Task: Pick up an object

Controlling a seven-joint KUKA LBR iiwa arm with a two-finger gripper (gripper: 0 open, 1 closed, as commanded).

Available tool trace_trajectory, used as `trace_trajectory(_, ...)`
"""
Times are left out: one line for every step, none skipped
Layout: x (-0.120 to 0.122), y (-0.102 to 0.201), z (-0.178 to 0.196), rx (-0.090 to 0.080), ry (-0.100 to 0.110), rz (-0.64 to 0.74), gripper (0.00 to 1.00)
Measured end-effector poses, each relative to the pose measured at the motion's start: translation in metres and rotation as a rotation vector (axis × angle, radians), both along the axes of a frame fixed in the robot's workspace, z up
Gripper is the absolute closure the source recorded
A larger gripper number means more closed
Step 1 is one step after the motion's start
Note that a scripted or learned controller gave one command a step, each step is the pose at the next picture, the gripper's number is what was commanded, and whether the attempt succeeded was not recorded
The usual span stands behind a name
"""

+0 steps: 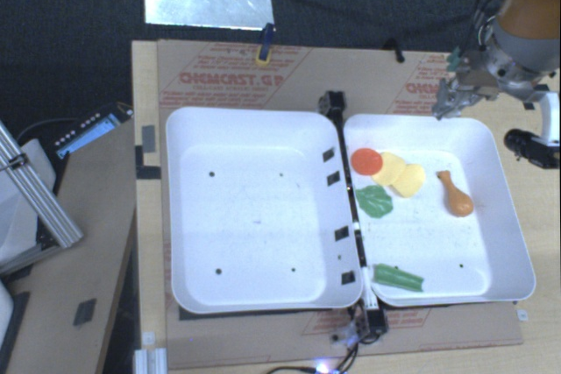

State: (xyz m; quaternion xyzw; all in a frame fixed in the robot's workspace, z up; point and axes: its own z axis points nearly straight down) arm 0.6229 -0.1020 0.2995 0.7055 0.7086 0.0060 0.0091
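The two-finger gripper [444,107] hangs over the far rim of the right-hand shallow white plastic bin [504,215], near that bin's far right corner. Its tips are small and blurred, so whether the jaws stand apart or together cannot be told; nothing shows between them. Above it the grey arm with its orange band [529,9] reaches in from the right.

Inside the right bin, well apart from the gripper, lie the things to pick. A flat round red-orange disc [366,161] sits near the bin's left wall, touching a pair of pale yellow rounded slices [401,174] just to its right. A dark green leaf-shaped piece [375,201] lies just near of them. A tan drumstick-shaped piece [454,194] lies to the right, apart from the others. A long green pod-shaped piece [399,278] rests by the near left corner.

The left-hand shallow white plastic bin [254,210] adjoins the right one.
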Motion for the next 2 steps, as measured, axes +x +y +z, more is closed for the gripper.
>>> trace_trajectory(-0.046,0.023,-0.059,0.006,0.025,-0.003,1.00)
trace_trajectory(-0.047,0.043,0.097,0.003,0.001,0.003,1.00)
